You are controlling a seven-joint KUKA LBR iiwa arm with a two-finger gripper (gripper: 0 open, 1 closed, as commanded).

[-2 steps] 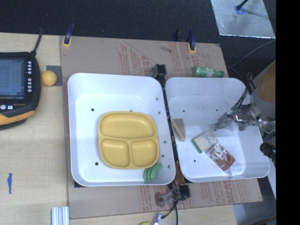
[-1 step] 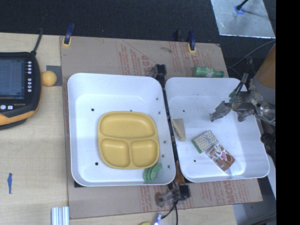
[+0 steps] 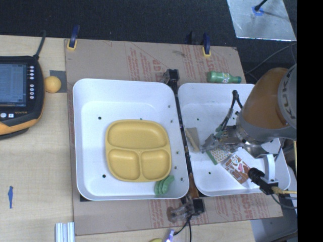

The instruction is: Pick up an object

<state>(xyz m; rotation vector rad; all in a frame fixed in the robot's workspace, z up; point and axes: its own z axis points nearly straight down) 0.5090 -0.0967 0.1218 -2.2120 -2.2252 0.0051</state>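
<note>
My gripper [image 3: 208, 145] is low in the right bin [image 3: 212, 100], reaching in from the right toward the bin's left wall. Just left of it lies a tan block [image 3: 192, 136]. A flat green piece [image 3: 218, 156] sits directly under and behind the gripper tip, and a red and white printed packet [image 3: 237, 168] lies to its lower right. The arm's grey and orange wrist [image 3: 265, 110] hides part of the bin's right side. In the left bin [image 3: 91, 110] there is a yellow divided plate [image 3: 138, 149] and a small green object [image 3: 164, 185] at its lower right.
A green bottle [image 3: 223, 77] lies on the cardboard behind the right bin. At the far left of the bench are a control tablet [image 3: 17, 97] and a yellow ball [image 3: 52, 83]. Clamps and cables sit along the seam between the bins.
</note>
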